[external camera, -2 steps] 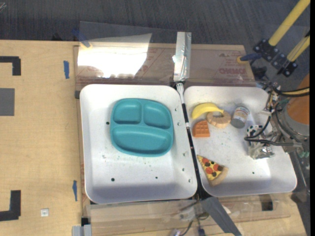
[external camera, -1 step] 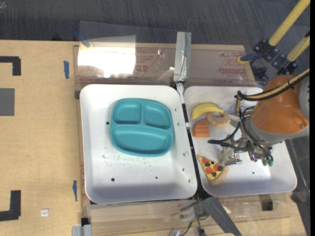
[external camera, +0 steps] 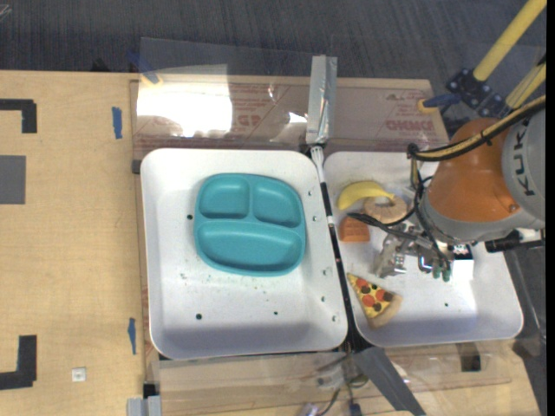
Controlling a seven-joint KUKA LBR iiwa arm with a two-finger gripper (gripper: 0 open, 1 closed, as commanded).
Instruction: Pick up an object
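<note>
The right bin holds a yellow banana, a tan doughnut-like ring, an orange block and a pizza slice near the front. My gripper hangs low over the bin's middle, just right of the orange block and above the pizza slice. Its metal fingers point toward the left. Nothing shows between them.
The left bin bears a teal divided plate. A clear plastic wall stands behind the bins, with a metal post between them. Black cables trail from the wrist over the doughnut ring.
</note>
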